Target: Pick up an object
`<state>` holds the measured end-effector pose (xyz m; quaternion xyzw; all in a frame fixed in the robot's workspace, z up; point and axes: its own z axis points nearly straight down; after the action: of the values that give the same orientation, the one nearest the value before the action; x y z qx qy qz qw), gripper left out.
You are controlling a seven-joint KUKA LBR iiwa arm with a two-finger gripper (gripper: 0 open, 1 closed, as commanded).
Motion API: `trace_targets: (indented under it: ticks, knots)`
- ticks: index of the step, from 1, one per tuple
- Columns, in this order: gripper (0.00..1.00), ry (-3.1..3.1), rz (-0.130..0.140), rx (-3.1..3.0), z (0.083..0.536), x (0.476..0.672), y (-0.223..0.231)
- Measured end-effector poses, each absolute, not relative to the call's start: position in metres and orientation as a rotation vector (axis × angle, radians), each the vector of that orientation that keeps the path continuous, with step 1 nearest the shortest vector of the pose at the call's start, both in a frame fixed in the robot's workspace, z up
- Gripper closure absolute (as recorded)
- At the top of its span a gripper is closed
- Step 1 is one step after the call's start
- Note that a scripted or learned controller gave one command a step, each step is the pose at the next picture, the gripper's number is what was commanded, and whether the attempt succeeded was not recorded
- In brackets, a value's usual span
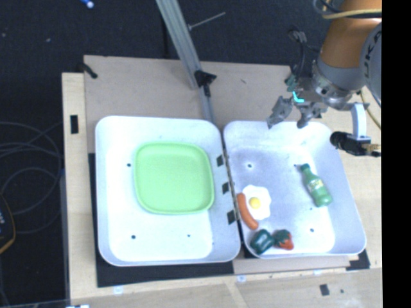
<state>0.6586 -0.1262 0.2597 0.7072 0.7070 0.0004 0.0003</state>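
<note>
My gripper [290,116] hangs spread and empty over the right bin's [347,191] far edge.
The green bottle [315,186] lies by the right wall, unobstructed for a descent.

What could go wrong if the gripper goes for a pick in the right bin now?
The fried egg, sausage and dark green and red toy lie crowded near the right bin front-left corner, so a grab there may catch two or hit the wall. The green bottle lies flat and may roll. The gripper hovers far from them all.

Glossy white plastic bins [115,236]; matt green plate [173,177]
</note>
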Motion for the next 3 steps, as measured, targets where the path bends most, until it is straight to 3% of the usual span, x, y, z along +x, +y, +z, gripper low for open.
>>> trace_targets:
  ticks: [1, 3]
  knots:
    - [0.00, 2.221, 0.001, 2.221, 0.260, 0.659, -0.126]
    - [0.00, 2.222, -0.004, 2.223, 0.173, 0.656, -0.127]
